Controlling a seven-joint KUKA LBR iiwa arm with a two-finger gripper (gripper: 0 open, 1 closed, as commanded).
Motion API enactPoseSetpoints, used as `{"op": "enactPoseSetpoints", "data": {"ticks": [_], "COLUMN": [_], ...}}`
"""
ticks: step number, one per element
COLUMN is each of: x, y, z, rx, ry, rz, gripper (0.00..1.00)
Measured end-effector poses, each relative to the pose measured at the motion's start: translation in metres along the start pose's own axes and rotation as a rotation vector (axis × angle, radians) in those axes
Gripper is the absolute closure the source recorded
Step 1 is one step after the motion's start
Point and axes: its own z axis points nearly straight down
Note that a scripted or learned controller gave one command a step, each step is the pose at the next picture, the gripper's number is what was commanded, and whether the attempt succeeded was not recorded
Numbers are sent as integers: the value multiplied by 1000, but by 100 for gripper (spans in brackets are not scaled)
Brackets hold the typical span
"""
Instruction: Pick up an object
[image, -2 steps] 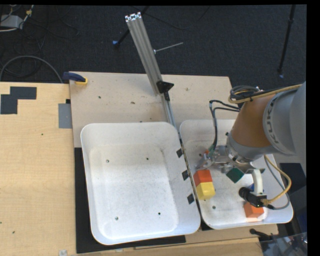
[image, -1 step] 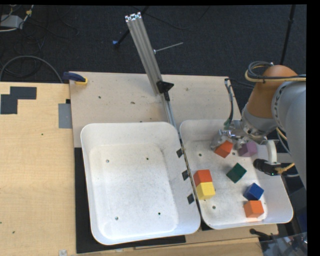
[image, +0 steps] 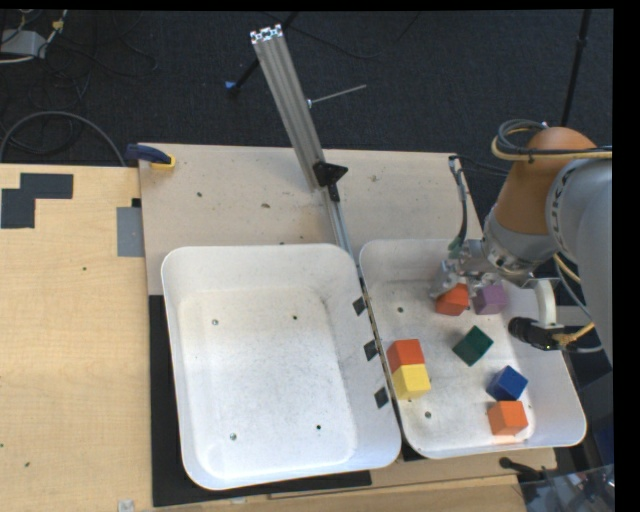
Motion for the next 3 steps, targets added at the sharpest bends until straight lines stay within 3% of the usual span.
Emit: {"op": "enactPoseSetpoints", "data": {"ticks": [1,2,3], "x": [74,151,235], "y": [17,5,9], "z": [6,-96,-90], "rx": [-9,-10,-2], "ry": [1,2,3], "rz": [0,-1,-2], "gripper": [100,100,100]}}
